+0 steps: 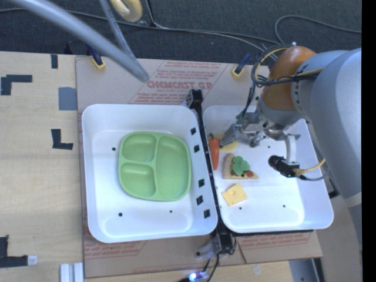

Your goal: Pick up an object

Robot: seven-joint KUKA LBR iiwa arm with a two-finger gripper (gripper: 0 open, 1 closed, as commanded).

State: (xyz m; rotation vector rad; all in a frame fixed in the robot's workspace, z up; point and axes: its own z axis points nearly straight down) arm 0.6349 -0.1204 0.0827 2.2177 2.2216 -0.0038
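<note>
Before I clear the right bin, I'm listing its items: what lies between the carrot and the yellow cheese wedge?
In the camera view, the pizza slice toy lies between the carrot and the yellow cheese wedge.

We see a thick grey arm (pixel 338 116) with an orange band (pixel 288 78), black and yellow cables (pixel 305 172), and a metal hand (pixel 249 131).

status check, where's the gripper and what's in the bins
Gripper low in right bin, by the carrot. Pizza slice and cheese lie loose nearby. Green plate in left bin.
</note>
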